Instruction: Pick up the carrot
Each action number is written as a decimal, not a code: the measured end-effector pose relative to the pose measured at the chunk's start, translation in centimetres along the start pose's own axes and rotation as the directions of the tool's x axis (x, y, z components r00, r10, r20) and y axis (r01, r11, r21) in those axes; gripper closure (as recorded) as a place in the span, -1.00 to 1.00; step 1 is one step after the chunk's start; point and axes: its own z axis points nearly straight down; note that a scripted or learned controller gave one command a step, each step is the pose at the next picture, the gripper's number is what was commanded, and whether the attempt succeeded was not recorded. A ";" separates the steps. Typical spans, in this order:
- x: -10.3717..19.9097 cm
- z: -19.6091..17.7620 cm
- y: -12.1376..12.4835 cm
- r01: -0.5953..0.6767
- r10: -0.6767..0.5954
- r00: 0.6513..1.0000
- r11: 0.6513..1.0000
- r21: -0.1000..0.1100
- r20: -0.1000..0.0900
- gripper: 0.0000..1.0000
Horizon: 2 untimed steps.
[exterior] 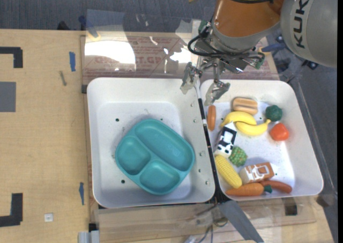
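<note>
From the overhead camera, the grey-and-orange arm's gripper (202,85) hangs with fingers spread wide and holding nothing over the rim between the two white bins, while the orange plastic carrot (245,190) lies at the right bin's (305,129) near edge, touching a yellow corn cob (227,170); a grasp there risks snagging the cob.
</note>
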 end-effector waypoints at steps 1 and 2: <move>-6.9 -4.5 5.0 -0.085 0.085 0.996 0.996 0.001 0.003 1.00; -1.2 7.1 -0.3 -0.286 0.286 0.958 0.958 -0.005 -0.014 1.00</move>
